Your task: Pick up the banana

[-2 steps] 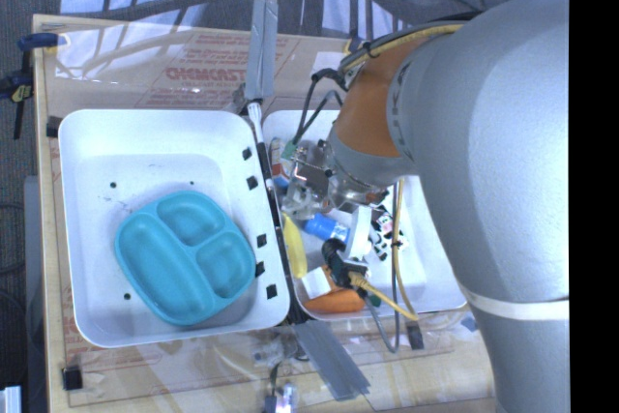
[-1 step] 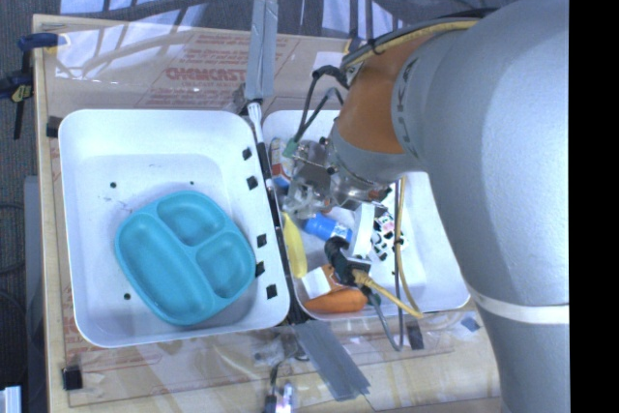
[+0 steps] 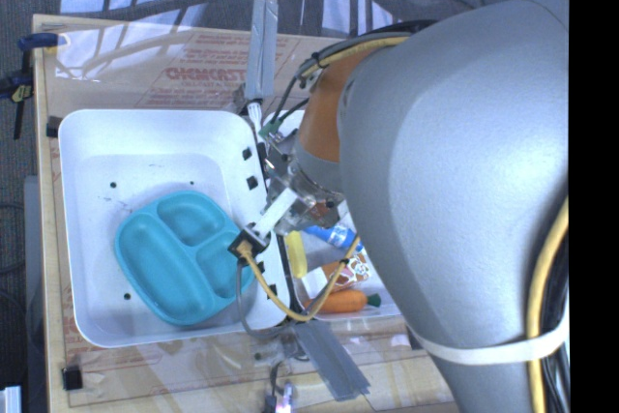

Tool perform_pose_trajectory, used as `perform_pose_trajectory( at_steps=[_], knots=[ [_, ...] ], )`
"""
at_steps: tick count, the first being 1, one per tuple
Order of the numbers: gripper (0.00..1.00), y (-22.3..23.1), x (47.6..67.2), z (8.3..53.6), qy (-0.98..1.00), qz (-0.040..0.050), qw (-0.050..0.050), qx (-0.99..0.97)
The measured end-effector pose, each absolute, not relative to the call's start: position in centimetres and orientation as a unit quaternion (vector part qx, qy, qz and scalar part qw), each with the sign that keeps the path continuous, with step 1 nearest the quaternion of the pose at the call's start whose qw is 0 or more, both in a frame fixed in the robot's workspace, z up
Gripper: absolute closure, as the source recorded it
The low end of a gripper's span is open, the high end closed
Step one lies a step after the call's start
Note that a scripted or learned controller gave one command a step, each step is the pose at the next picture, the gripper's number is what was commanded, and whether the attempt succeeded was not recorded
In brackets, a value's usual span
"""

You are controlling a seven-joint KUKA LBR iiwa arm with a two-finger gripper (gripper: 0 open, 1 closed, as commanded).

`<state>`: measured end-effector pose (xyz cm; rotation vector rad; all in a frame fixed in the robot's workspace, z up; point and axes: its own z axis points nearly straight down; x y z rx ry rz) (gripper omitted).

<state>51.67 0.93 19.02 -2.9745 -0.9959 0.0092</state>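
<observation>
I see the banana [image 3: 295, 253], a yellow strip lying roughly upright just below the frame's centre, in the right bin beside the divider, its upper end hidden.

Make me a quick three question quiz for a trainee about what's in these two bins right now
1. True or false: the blue divided plate lies in the left bin.
2. Which thing lies nearest the right bin's front edge? A) the carrot B) the banana C) the blue-capped tube
3. Fill in: the grey arm hangs over the ____ bin.

Key: 1 true; 2 A; 3 right
</observation>
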Motion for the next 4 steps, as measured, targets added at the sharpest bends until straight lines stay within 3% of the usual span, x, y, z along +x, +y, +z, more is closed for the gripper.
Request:
perform_pose_trajectory(
  at_steps=[1, 2, 3, 4],
  knots=[
    [1.00, -4.5, 51.6, 19.0, -0.159, 0.0035, 0.002, -0.987],
    [1.00, -4.3, 51.6, 19.8, -0.165, 0.0075, 0.005, -0.986],
    [1.00, 0.0, 52.3, 20.3, -0.126, 0.0036, 0.001, -0.992],
    [1.00, 3.5, 51.0, 34.1, -0.156, 0.0012, 0.001, -0.988]
  ],
)
